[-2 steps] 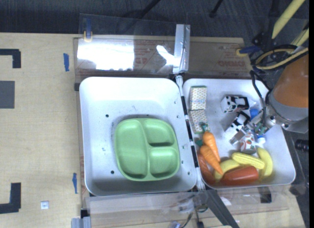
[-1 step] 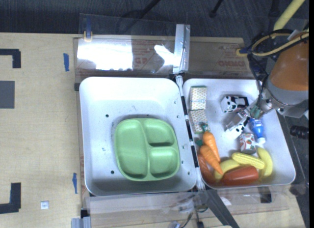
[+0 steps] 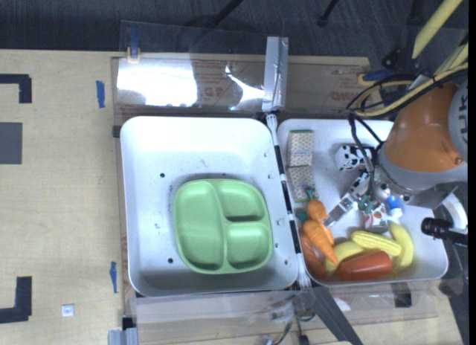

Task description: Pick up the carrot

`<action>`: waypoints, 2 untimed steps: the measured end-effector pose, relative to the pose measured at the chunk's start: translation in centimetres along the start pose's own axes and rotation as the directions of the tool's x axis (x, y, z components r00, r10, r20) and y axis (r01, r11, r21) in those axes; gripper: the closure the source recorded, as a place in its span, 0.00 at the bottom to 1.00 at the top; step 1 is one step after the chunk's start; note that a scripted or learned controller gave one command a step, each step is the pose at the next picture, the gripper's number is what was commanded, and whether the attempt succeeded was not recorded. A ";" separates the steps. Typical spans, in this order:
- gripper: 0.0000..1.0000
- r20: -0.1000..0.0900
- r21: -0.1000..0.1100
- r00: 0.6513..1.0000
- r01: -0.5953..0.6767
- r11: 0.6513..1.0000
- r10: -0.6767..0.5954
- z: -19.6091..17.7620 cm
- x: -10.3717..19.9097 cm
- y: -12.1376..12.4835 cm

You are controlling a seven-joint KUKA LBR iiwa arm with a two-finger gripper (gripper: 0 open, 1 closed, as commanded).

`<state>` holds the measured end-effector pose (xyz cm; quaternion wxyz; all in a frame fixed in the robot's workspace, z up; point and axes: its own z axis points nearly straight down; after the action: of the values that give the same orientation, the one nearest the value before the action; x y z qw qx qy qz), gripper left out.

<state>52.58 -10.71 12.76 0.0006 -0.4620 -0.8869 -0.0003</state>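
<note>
We see the carrot [image 3: 318, 230] at eight o'clock from our gripper [image 3: 355, 195], long axis running eleven to five; whether the gripper is open, we cannot tell.

Carrot [image 3: 320, 233] hemmed: bin wall [image 3: 285, 210] left, bananas [image 3: 375, 244] right; above open.

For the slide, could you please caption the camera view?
Gripper poised by the carrot in the right bin; green tray in the left bin.
</note>
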 end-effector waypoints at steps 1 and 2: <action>0.00 0.004 -0.003 1.000 0.025 1.000 -0.025 2.1 0.6 -0.9; 0.00 0.007 -0.001 0.986 0.167 0.986 -0.167 4.0 -0.1 1.1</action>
<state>53.51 -10.17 8.74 -0.0027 -0.3860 -0.9225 0.0007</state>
